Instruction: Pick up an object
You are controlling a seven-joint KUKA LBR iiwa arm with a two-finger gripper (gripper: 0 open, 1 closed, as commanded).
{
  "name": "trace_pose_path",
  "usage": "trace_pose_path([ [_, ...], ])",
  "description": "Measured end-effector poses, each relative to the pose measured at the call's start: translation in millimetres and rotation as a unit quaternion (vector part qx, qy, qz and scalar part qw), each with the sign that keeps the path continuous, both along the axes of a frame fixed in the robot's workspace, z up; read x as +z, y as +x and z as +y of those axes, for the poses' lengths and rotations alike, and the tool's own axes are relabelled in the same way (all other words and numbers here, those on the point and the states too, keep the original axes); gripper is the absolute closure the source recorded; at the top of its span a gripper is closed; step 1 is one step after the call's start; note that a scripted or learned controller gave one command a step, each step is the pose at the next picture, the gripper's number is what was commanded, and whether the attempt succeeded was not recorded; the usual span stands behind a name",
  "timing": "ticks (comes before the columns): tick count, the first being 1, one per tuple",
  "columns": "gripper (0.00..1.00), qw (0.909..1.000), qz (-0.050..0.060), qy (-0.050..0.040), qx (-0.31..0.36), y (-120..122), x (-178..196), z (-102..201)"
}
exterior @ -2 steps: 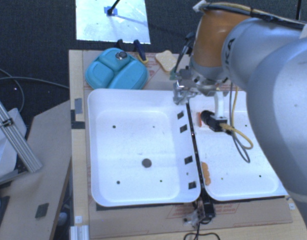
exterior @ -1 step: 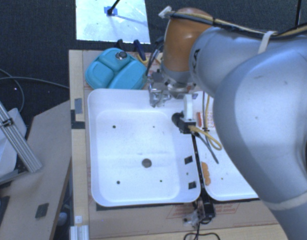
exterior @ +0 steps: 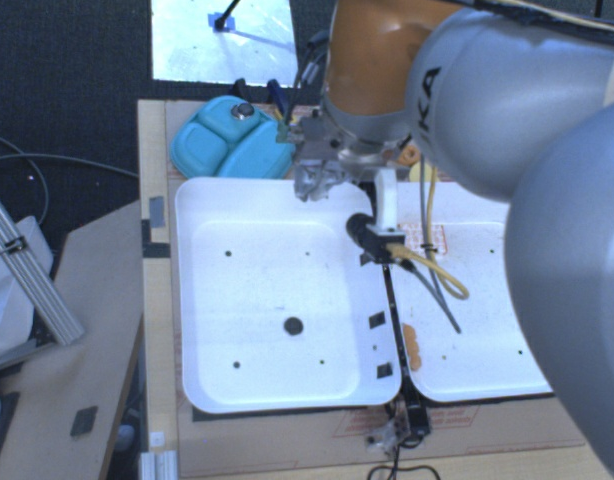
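Light-blue moulded thing (exterior: 230,140), lobed, with a small grey knob on top, sits against the far rim of the left bin (exterior: 247,298), toward that bin's far-left corner. It looks to be outside the bin, on the bench (exterior: 158,308); I can't tell if it touches the rim.

My fingers (exterior: 315,181) hang over that same far rim, right of the rim's middle and just beside the blue thing's right end. Wide or narrow: cannot tell, since the metal parts are blurred and my own wrist covers them. My orange band (exterior: 372,48) sits above the bin's far-right corner, and the grey arm runs off past the bin's right side.

A small dark disc (exterior: 293,325) lies flat on the left bin's floor, slightly nearer than centre and well apart from my fingers. A few tiny black dots (exterior: 228,254) are spread over the same floor; I can't tell if they are marks or loose bits. Two black squares (exterior: 377,320) are on the bin's right wall, toward its near end.

The right bin (exterior: 487,308) butts against the left bin's right side. Just across that shared rim lies a tan oblong piece (exterior: 411,346), level with the left bin's near half. A pink-and-white patterned piece (exterior: 428,236) lies farther back, partly covered, also near that rim.
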State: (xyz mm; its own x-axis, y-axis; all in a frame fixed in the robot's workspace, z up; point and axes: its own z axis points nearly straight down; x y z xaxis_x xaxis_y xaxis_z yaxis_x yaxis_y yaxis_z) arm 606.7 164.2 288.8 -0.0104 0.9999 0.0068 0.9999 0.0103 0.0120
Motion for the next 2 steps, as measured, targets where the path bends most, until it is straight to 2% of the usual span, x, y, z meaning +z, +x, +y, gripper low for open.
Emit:
trace_pose_path([
  [1, 1.0, 1.0, 0.004, -0.0033, -0.002, 48.7, -65.0, 16.5],
  [2, 1.0, 0.9999, 0.011, -0.0037, -0.002, -50.2, -106.6, 29.6],
])
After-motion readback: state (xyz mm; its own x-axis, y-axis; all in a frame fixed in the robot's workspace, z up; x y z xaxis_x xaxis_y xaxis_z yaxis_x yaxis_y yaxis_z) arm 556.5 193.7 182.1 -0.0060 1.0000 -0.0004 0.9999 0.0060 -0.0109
